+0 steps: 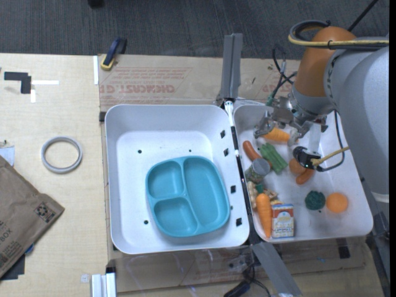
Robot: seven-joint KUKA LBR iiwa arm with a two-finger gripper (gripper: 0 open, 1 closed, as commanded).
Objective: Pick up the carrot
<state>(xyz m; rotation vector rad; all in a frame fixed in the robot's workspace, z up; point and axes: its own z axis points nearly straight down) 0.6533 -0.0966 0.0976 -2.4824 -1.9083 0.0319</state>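
The carrot [263, 213] lies in the right bin [354, 223] near its front left corner. It is orange, with its thick end toward a grey can [258, 169]. My gripper [283, 127] hangs over the back of the same bin, well behind the carrot. Its fingers [265, 129] are spread apart, and a small orange piece [278, 135] lies low between them. I cannot tell whether they touch it. The orange-banded wrist [322, 60] rises above the gripper.
Around the carrot are a small juice carton [283, 220], a red sausage-like item [250, 150], a green vegetable [273, 157], an orange-red item [303, 173], a dark green lump [315, 200] and an orange fruit [337, 203]. The left bin [124, 166] holds a blue divided plate [187, 195].
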